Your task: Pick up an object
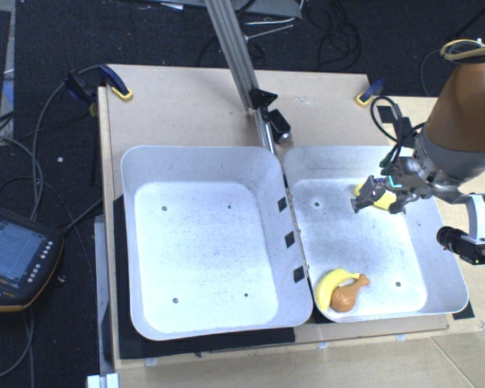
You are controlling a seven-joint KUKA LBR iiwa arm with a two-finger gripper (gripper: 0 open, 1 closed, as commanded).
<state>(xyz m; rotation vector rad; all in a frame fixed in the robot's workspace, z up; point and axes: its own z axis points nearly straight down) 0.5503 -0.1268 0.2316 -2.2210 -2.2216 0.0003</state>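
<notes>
My gripper (377, 197) hung over the right bin (446, 301), its dark fingers pinching a small yellow object (370, 194), so I judged a slow, straight lift would keep it from slipping.

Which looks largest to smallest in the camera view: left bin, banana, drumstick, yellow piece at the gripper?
1. left bin, by far.
2. banana.
3. drumstick, close to the banana; they overlap, so this order is unsure.
4. yellow piece at the gripper, partly hidden and raised nearer the camera.
</notes>
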